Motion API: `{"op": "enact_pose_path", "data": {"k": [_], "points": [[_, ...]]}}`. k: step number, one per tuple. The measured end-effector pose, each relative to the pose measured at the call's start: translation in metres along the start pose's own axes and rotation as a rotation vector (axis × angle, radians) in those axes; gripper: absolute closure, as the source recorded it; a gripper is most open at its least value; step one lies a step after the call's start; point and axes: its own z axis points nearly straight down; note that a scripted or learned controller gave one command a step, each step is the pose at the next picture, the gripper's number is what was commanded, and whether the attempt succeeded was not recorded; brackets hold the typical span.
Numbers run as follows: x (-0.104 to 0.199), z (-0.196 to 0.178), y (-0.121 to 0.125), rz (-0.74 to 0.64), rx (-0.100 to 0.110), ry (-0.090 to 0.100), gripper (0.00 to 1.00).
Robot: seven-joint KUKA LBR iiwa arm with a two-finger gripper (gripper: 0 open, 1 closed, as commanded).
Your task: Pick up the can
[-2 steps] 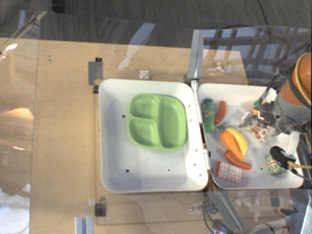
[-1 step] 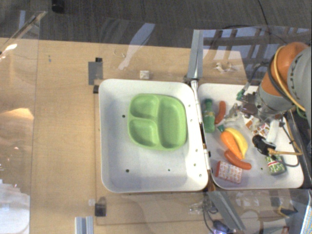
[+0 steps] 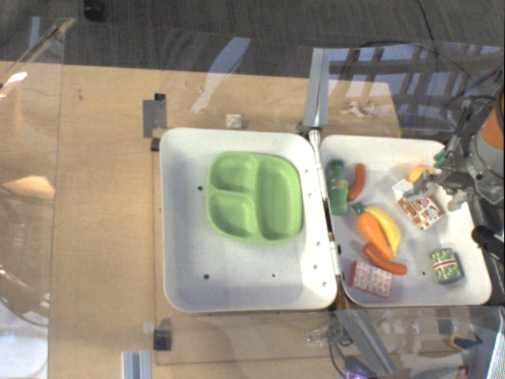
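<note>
A small green can (image 3: 446, 265) with a red and white label lies on its side near the front right corner of the right bin (image 3: 465, 294). My gripper (image 3: 440, 189) hangs over the back right part of that bin, above and just right of a small white and red carton (image 3: 419, 210). It is open with nothing between its fingers. The can lies well in front of the gripper, apart from it.
The right bin also holds a green bottle (image 3: 338, 188), two sausages (image 3: 358, 181) (image 3: 385, 260), a carrot (image 3: 372, 231), a banana (image 3: 387, 226), a red patterned box (image 3: 370, 279) and a yellow piece (image 3: 417, 173). A green divided plate (image 3: 256, 197) sits in the left bin (image 3: 237, 283).
</note>
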Motion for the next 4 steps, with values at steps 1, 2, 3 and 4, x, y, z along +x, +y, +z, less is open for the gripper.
{"op": "enact_pose_path", "data": {"k": [1,2,3,4], "points": [[-0.002,0.099,-0.027,0.362,-0.018,0.003,0.0],[0.033,0.064,-0.011,0.221,0.003,0.001,0.0],[0.011,0.065,0.043,0.2,0.005,0.0,0.0],[0.036,0.092,0.113,0.156,-0.036,-0.004,0.0]]}}
